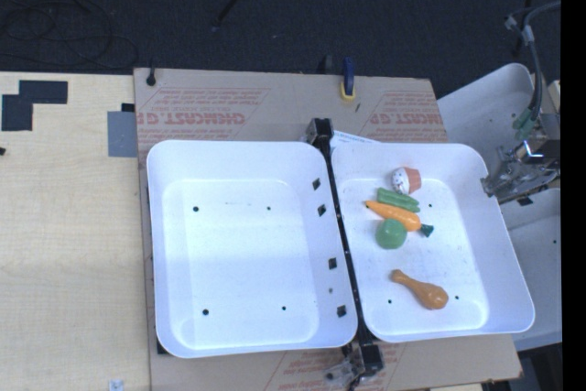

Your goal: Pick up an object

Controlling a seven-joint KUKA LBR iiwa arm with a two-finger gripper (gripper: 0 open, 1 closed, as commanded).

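Toys lie clustered in the right bin (499, 288): a small white-and-orange piece (406, 179) at twelve o'clock of the group, a green pod (396, 199) over an orange carrot (396, 213) and a green ball (391, 234) at its centre, and a tan drumstick (421, 289) apart at five o'clock, while the left bin (165, 243) sits beside it on the worktop. At three o'clock of that bin, outside its rim, the pincer (518, 176) hangs among dark parts, and I cannot tell whether it is apart or together. Judging by this, the pick is at its approach stage with nothing held; the next move calls for travelling toward nine o'clock over the bin and descending on one toy, the isolated drumstick seeming the easiest.
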